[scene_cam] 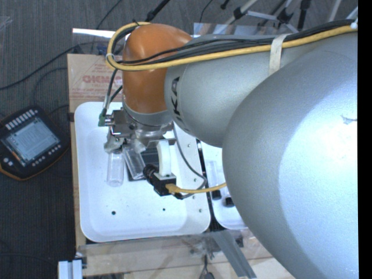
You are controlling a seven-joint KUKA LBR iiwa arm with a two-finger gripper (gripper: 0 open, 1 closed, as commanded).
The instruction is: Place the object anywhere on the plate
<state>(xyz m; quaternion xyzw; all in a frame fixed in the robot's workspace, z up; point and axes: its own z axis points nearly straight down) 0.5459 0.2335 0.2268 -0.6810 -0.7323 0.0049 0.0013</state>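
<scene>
One gripper (125, 167) hangs low over the left bin (93, 214), its grip impossible to tell, so the step seems the pick-up; next it must find the plate.

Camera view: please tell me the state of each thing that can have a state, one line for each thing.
Grey arm with orange band: reaching in from the right, above the left bin.
Two-finger gripper: low over the left white bin, translucent fingers pointing down, apart, nothing between them.
Left shallow white bin: lying flat on the bench.
Black handheld pendant with screen: lying on the dark floor, screen up.
</scene>
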